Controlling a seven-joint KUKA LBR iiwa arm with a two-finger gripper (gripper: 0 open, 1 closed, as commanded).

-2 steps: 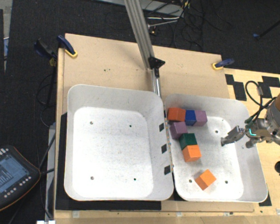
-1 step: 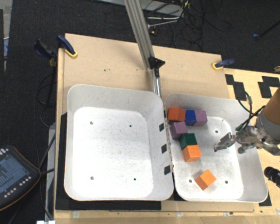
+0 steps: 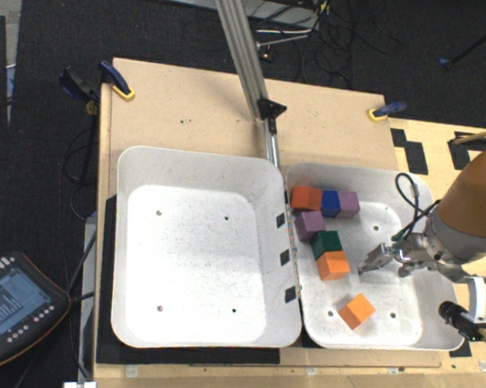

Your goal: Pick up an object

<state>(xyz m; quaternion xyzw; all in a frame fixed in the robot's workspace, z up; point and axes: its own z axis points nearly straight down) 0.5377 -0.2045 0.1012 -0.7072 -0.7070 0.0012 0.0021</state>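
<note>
Well, nearest you the lone orange block (image 3: 357, 311) sits low in the right bin (image 3: 399, 338), at about seven o'clock from your gripper (image 3: 374, 259), which hangs slightly parted and empty, the orange cube (image 3: 332, 265) just at its nine o'clock.

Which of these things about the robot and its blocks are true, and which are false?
1. All the blocks lie in the right bin. True.
2. The gripper holds a blue block. False: nothing is between its fingers; the blue block lies apart.
3. A lone orange block sits away from the cluster. True.
4. The green block is in the left bin. False: it is in the right bin.
</note>
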